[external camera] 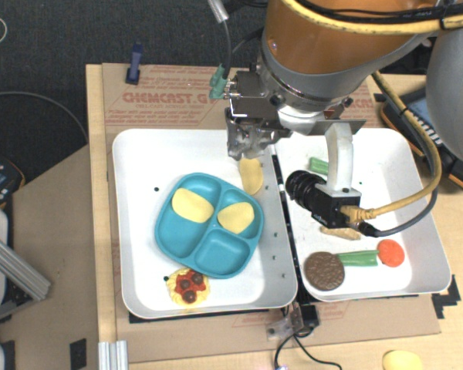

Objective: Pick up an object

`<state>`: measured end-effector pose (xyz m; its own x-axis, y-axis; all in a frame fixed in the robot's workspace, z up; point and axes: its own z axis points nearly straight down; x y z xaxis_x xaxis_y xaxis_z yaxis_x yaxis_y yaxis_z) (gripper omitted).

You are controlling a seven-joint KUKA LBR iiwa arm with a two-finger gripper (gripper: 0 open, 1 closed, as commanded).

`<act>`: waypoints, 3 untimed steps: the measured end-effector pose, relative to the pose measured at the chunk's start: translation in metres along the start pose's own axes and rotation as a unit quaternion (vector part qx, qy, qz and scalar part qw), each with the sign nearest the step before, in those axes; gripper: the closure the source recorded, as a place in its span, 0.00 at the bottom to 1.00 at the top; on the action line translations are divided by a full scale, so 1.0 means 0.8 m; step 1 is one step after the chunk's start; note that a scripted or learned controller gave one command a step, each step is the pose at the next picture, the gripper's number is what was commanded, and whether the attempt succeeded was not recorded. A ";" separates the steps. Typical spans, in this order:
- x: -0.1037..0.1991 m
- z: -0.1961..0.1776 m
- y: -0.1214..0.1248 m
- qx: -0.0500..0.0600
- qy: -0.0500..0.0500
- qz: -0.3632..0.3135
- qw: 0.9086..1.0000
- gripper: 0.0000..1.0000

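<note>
- Pale yellow, elongated, potato-like object (251, 176) is lying in the left white bin (131, 206), at its upper right, close to the divide between the two bins; its long axis is running roughly top to bottom in the view, its upper end tucked under the gripper and its rounded lower end pointing toward the near edge.
- Gripper (247, 151) is standing directly over that upper end; whether its fingers are spread or pinching the object cannot be told, as the tips are merging with the object.
- Blue sectioned plastic tray (204, 249) is sitting in the middle of the left bin, carrying two yellow oval pieces (191, 204) in its upper compartments.
- Small pizza-like toy with red dots (187, 285) is lying just below the tray.
- Right white bin (417, 268) is holding a brown round cookie-like disc (324, 270), a green and orange carrot-like toy (374, 256) and a small green block (318, 165).
</note>
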<state>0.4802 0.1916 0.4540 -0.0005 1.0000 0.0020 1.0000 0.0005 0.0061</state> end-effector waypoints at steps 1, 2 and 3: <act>0.043 -0.054 -0.001 0.001 0.000 -0.001 1.000 1.00; -0.046 0.085 -0.003 0.010 -0.004 0.004 1.000 1.00; -0.040 0.064 -0.001 0.001 0.000 0.000 1.000 1.00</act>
<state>0.4798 0.1598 0.4026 0.0004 1.0000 0.0014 1.0000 -0.0004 0.0039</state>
